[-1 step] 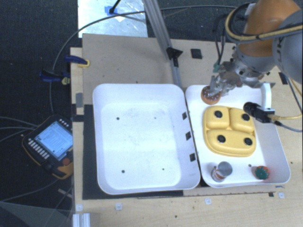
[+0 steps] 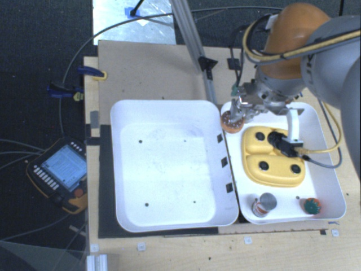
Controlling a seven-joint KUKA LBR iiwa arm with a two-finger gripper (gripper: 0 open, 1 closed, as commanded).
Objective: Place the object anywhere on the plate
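Observation:
A yellow plate [image 2: 271, 165] with dark round spots lies in the right bin [image 2: 333, 202]. My gripper [image 2: 236, 113] hangs over that bin's far left corner, just left of the plate's far end. Its fingers are shut on a small brown round object [image 2: 230, 122], which sits directly under the fingertips, above the rim between the two bins. The orange band and the grey arm rise behind it to the upper right.
A small silver can [image 2: 264, 203] and a little green and orange ball [image 2: 311, 206] rest at the right bin's near end. A black connector [image 2: 282, 142] on a yellow cable hangs over the plate. The left bin [image 2: 121, 168] lies beside it.

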